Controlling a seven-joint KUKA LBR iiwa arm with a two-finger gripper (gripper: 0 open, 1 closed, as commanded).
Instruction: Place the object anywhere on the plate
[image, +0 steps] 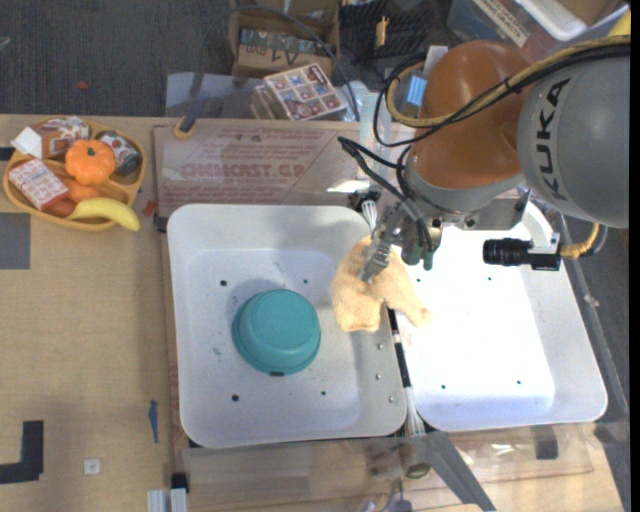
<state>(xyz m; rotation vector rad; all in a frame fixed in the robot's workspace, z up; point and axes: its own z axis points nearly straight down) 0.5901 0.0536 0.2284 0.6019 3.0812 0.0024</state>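
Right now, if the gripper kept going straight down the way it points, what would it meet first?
Probably the yellow cloth draped over the ridge between the bins; the gripper sits right at its upper edge, though depth is unclear.

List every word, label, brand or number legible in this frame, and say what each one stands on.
"KUKA": on the grey arm housing, running vertically.
Red print on the cardboard sheet behind the bins: too blurred to read with certainty.
Patterned box at the top: print too small to read.
Small packets in the yellow fruit dish: markings too small to read.
Nothing readable on the teal bowl, the yellow cloth or the bins.
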